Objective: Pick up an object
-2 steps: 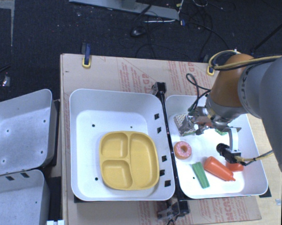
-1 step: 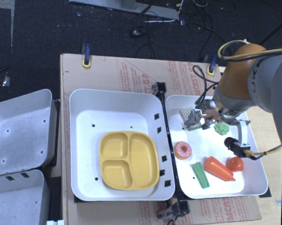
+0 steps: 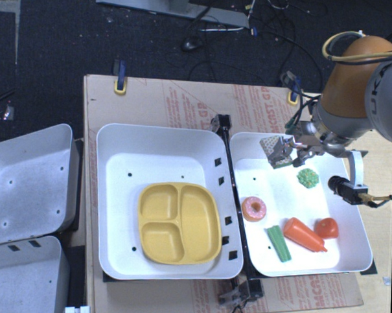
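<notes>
Nearest us in the right bin (image 3: 357,257), the green stick (image 3: 279,244), carrot (image 3: 303,234), tomato (image 3: 327,227) and pink donut (image 3: 253,208) all lie untouched, and beyond them the broccoli floret (image 3: 307,177). The gripper (image 3: 288,150) hovers at the far rim; whether it holds anything, I cannot tell. Nothing looks lifted, so the pick is ahead.

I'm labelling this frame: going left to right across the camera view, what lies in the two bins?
Yellow divided plate → pink donut → green stick → orange carrot → red tomato. The green broccoli overlaps the carrot's span, so I left it out.
</notes>
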Robot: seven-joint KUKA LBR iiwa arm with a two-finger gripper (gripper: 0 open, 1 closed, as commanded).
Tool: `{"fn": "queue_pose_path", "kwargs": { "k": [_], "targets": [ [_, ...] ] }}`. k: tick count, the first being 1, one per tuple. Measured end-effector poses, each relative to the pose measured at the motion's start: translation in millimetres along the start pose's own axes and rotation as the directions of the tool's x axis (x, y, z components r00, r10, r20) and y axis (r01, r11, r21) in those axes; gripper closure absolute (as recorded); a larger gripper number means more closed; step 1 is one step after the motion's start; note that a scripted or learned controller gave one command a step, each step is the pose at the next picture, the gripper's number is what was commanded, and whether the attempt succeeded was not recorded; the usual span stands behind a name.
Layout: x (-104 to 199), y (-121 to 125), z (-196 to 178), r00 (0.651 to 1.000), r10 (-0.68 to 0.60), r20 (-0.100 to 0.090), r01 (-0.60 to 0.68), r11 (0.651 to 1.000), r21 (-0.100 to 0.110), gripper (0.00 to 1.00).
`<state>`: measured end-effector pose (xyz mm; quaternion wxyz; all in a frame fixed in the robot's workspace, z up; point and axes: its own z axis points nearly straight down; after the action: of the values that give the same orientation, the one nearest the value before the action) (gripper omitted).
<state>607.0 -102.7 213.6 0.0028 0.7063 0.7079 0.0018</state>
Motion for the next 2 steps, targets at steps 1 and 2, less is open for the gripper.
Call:
{"fn": "queue_pose_path", "kwargs": {
  "k": [1,2],
  "targets": [
    [0.1,0.4,3.4,1.000,0.000,-0.001,0.000,1.000,0.005,1.00],
    [52.1,-7.9,4.1,1.000,-0.004,-0.003,0.004,1.000,0.009,1.00]
  ]
}}
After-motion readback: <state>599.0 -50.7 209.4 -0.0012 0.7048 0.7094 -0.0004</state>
